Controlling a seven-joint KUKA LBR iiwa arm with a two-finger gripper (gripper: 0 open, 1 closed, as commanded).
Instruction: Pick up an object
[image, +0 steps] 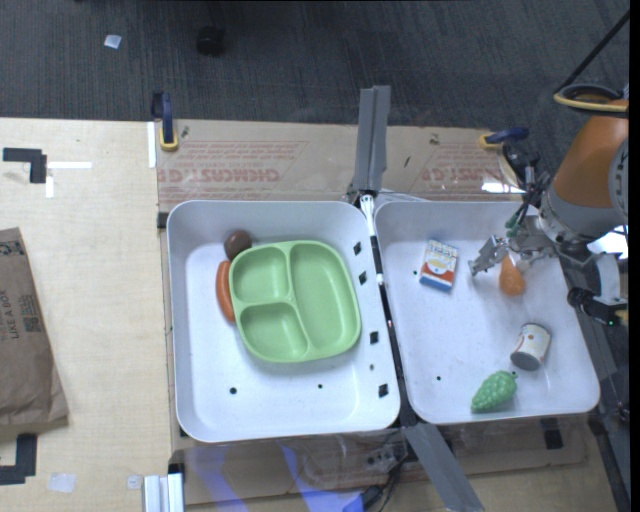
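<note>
My gripper (489, 258) hangs low over the back right part of the right bin (450, 400), with the arm's orange band (590, 165) behind it. A small orange object (512, 279) lies just to the gripper's right, close to it or touching it. A white, blue and orange box (438, 265) sits to its left. Nearer the front are a pale cylinder (530, 346) and a green bumpy object (494, 391).
The left bin (200, 390) holds a green divided plate (296, 299), with a brown ball (238, 243) and an orange-red sausage shape (224, 291) at the plate's left edge. A grey divider (372, 150) runs between the bins. A brown paper bag (25, 330) lies far left.
</note>
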